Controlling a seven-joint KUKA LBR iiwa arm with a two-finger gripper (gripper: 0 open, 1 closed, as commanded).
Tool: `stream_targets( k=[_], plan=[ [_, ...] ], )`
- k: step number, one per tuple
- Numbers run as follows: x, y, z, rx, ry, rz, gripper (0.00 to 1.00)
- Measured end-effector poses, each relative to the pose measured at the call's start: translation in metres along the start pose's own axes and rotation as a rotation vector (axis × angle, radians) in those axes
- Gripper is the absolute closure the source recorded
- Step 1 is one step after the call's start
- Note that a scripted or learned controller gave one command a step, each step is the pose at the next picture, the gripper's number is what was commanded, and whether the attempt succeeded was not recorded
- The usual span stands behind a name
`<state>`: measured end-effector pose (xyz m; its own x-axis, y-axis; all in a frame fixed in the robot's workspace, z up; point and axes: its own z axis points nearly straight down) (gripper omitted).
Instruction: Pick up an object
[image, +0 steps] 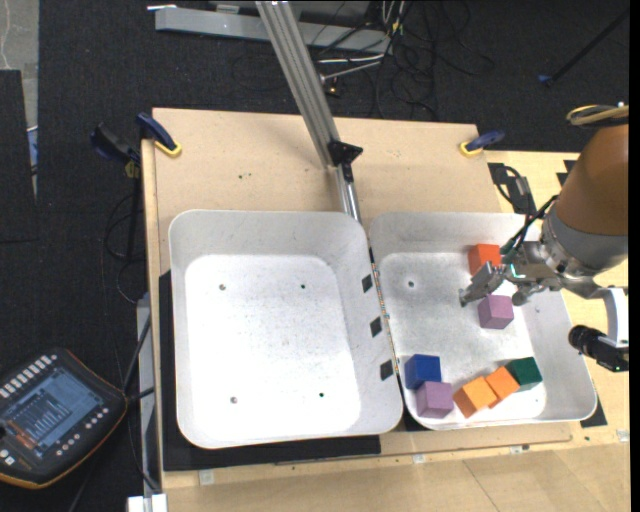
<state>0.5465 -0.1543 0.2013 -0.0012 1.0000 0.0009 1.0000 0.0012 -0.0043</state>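
Note:
My gripper (498, 292) hangs over the right bin (400, 262), in its upper right part, and stands open. A purple cube (496, 313) lies just below and between the spread fingertips; I cannot tell if they touch it. An orange cube (484, 257) sits right behind the gripper, partly hidden by it. Along the bin's front lie a blue cube (423, 368), a second purple cube (434, 398), an orange block (477, 392) and a green cube (524, 374).
The left bin (200, 240) stands beside the right one, their rims meeting at the middle. A slanted metal pole (310, 95) reaches down to the bench behind the bins. Clamps (160, 135) sit at the bench's back corners.

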Motion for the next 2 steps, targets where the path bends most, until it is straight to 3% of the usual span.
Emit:
stream_targets(
  k=[1, 2],
  plan=[
    [0.000, 0.001, -0.002, -0.004, -0.001, 0.001, 0.00],
    [-0.003, 0.001, 0.061, 0.002, 0.000, 0.002, 0.00]
  ],
)
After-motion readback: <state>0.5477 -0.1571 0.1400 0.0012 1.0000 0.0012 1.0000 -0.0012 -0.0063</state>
